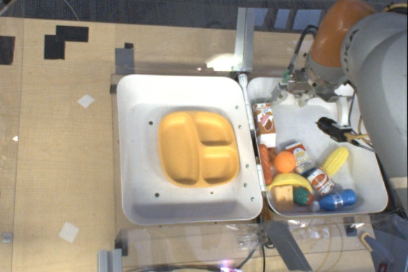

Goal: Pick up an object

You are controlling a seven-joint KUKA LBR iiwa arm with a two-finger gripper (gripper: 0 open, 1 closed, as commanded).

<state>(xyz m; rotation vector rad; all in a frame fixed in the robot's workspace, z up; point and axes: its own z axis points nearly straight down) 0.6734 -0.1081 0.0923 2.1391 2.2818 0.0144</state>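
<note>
Left bin point(137, 200) holds a yellow divided tray point(197, 148) at its centre. Right bin point(376, 191) is crowded at 6 o'clock — orange point(285, 162), banana point(290, 181), corn cob point(336, 160), small can point(320, 181), blue bottle point(337, 200), juice carton point(298, 153), brown-and-white packet point(264, 118) along the 9 o'clock wall. Wooden worktop point(57, 137), dark carpet beyond at 12. Gripper point(299, 87) sits over the right bin's 12 o'clock end, well apart from the pile; fingers' state — cannot tell.
</note>
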